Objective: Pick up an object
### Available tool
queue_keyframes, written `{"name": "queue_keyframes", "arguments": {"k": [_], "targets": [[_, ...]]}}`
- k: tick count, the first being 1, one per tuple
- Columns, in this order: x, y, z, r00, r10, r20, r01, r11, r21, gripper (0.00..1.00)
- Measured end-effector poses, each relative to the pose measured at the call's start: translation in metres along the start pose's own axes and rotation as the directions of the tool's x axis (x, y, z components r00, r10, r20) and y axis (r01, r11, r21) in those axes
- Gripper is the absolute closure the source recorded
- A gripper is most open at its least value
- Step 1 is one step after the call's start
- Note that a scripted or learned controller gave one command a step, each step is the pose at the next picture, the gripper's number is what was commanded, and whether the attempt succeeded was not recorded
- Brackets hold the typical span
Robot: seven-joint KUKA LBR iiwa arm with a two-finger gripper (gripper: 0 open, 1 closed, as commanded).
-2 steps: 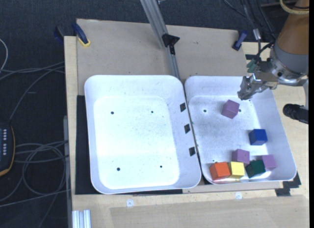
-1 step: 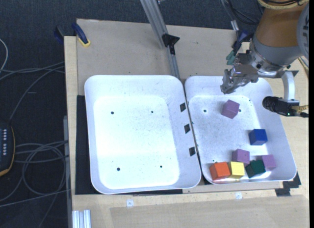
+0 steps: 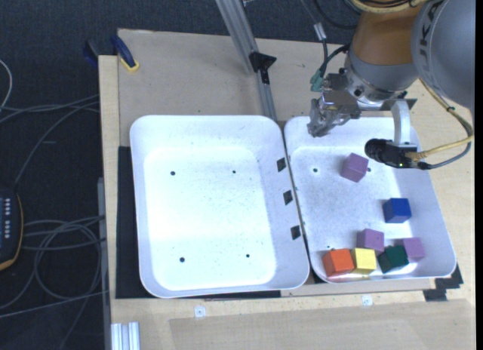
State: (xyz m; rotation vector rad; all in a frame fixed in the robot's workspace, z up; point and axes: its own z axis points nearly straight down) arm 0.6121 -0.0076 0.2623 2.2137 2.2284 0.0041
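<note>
Seven small blocks lay in the right bin (image 3: 423, 213); the gripper (image 3: 326, 121), its state impossible to tell, hovered at its twelve o'clock rim, so descending squarely over the nearest purple block (image 3: 355, 167) seemed wisest.

Likely robotics lab: plywood bench (image 3: 189, 69), loose cables (image 3: 45, 228) on dark carpet, metal camera pole (image 3: 240, 32).

Two bins, left bin (image 3: 204, 205) and right bin (image 3: 332, 190): white, finely speckled with dark dots. Desk (image 3: 189, 77): pale tan. Floor: dark blue-grey. Blocks in right bin: purple block (image 3: 355, 167); blue block (image 3: 397, 210); second purple (image 3: 370, 239); third purple (image 3: 413, 248); orange block (image 3: 339, 262); yellow block (image 3: 365, 260); dark green block (image 3: 392, 258). Arm (image 3: 453, 32): grey, orange band. Hand (image 3: 323, 124): dull metal grey.
</note>
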Motion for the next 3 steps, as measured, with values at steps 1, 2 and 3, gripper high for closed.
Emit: {"name": "queue_keyframes", "arguments": {"k": [1, 2, 3], "targets": [[0.051, 0.017, -0.005, 1.0, 0.0, 0.0, 0.0, 1.0, -0.002, 1.0], [0.094, 0.028, -0.001, 1.0, 0.001, 0.001, -0.001, 1.0, -0.001, 1.0], [0.091, 0.027, -0.001, 1.0, 0.005, 0.002, -0.005, 1.0, 0.0, 0.0]]}}
